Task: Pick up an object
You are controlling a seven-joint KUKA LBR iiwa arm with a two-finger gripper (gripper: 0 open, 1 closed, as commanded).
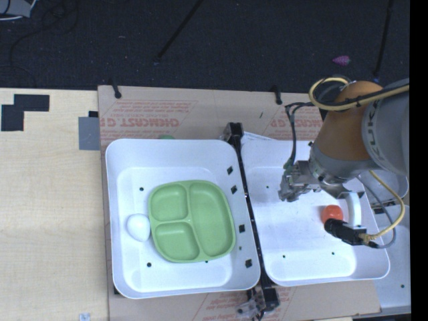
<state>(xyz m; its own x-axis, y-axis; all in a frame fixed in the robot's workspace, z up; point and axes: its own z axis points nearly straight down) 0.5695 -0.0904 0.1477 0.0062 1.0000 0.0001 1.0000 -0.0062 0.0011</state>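
The bench (53, 199) bears two shallow white bins side by side. The left bin (127, 159) holds a green plate (190, 221) with three compartments, lying flat near the middle. A small white ball (138, 227) sits just beside the plate's left edge, touching it or nearly so.

The arm (374, 136) reaches in from the right over the right bin (301, 259), grey, with its orange band (344, 129) above the wrist, and cables looping around it. It leans down and to the left, so the claw (292, 187) hangs low over the upper middle of the right bin's floor. How far the claw is open cannot be told from this view, and nothing can be seen held in it.

A small orange object (332, 213) lies on the right bin's floor, near the claw to its lower right, beside a black part of the arm's gear.
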